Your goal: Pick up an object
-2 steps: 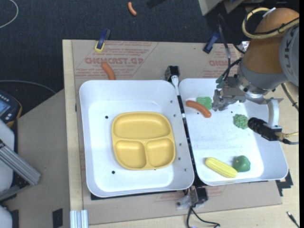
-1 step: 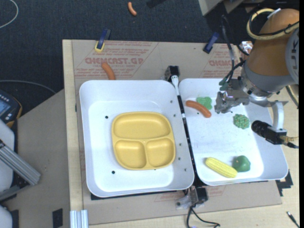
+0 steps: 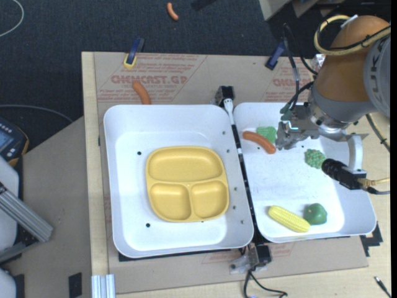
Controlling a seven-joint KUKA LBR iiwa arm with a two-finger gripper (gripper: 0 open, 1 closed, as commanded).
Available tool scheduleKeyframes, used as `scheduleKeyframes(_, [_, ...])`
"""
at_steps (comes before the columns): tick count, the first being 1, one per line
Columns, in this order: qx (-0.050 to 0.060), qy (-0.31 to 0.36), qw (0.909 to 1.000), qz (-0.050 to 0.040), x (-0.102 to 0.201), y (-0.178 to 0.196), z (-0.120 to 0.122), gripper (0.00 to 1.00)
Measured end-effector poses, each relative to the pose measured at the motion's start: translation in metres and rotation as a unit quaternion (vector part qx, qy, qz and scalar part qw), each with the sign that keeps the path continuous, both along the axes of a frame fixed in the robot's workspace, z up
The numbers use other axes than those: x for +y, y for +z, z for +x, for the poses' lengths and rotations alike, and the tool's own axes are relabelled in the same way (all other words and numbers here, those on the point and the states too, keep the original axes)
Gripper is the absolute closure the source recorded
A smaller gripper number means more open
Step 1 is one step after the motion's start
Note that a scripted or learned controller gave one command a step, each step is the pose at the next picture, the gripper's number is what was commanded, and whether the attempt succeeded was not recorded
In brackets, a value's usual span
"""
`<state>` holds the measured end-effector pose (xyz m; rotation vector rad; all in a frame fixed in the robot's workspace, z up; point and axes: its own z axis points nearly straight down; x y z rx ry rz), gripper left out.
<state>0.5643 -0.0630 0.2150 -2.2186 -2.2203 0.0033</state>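
Cardboard-topped worktop on dark carpet; two white bins. Tool over right bin, beside sausage. Its grip state: cannot tell.

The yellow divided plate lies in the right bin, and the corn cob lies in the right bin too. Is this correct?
Not fully. The camera view shows the yellow divided plate in the left bin, not the right one. The corn cob does lie in the right bin.

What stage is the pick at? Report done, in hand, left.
Done: the arm has reached into the right bin. In hand: nothing visibly; the hand hangs beside the toy sausage and lettuce. Left: grasp and lift; corn, green pepper and broccoli lie untouched.
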Motion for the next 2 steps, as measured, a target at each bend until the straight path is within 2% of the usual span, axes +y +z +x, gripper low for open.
scheduleKeyframes(1, [-0.003,-0.001,1.0,-0.0009,-0.009,0.002,0.006,1.0])
scheduleKeyframes(2, [-0.003,0.0,1.0,-0.0006,-0.005,0.019,-0.003,1.0])
